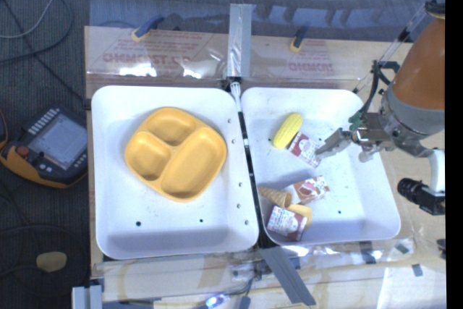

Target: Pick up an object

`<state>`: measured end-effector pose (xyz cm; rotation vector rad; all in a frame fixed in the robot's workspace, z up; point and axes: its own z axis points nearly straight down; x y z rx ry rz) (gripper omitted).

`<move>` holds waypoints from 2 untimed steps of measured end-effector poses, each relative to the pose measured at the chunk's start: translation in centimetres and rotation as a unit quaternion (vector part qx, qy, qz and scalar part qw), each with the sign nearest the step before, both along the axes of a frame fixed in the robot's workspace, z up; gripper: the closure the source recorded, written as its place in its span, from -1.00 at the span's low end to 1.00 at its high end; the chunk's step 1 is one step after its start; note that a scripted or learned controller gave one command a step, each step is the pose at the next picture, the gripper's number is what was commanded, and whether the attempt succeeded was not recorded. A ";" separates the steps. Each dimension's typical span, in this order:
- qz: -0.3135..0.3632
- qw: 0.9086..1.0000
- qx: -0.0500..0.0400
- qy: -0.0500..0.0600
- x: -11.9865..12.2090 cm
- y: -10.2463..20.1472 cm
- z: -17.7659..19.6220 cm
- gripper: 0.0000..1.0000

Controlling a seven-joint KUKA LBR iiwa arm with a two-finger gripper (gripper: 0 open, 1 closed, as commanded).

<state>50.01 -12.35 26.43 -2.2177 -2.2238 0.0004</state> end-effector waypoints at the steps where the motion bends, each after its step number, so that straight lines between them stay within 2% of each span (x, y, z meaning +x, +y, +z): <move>1: -0.012 1.000 -0.001 0.000 8.9 1.5 -14.8 -1.00; 2: 0.011 1.000 -0.004 -0.010 11.0 1.8 -16.9 -1.00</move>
